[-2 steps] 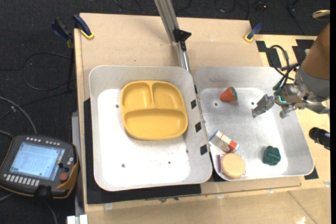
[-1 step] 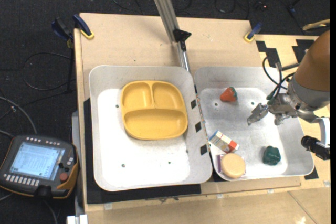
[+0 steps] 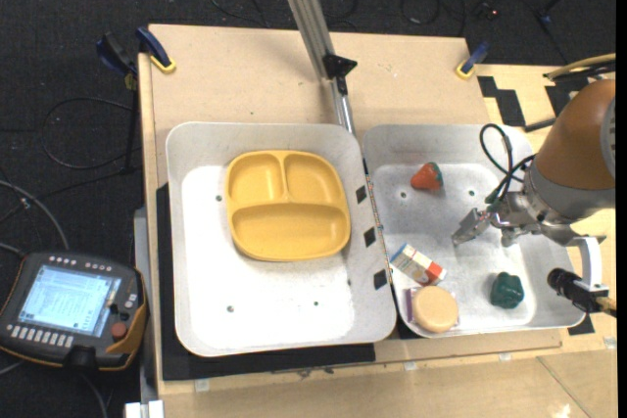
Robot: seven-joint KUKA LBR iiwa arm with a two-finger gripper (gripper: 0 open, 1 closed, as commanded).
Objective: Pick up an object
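The right bin (image 3: 460, 173) holds a red strawberry-like object (image 3: 426, 176) at the back, a small red and white box (image 3: 415, 263) near the front left, a round tan bun-like object (image 3: 435, 308) at the front, and a dark green object (image 3: 506, 290) at the front right. My gripper (image 3: 474, 225) hangs over the middle of this bin, between the red object and the green one, touching none of them. Its grey fingers (image 3: 464, 231) point left and down with nothing between them.
A yellow divided plate (image 3: 287, 205) lies in the left bin (image 3: 206, 308). A metal pole (image 3: 306, 0) slants from the top down to the bins' junction. A teach pendant (image 3: 67, 306) lies off the bench at the lower left. Clamps sit at the bench's back corners.
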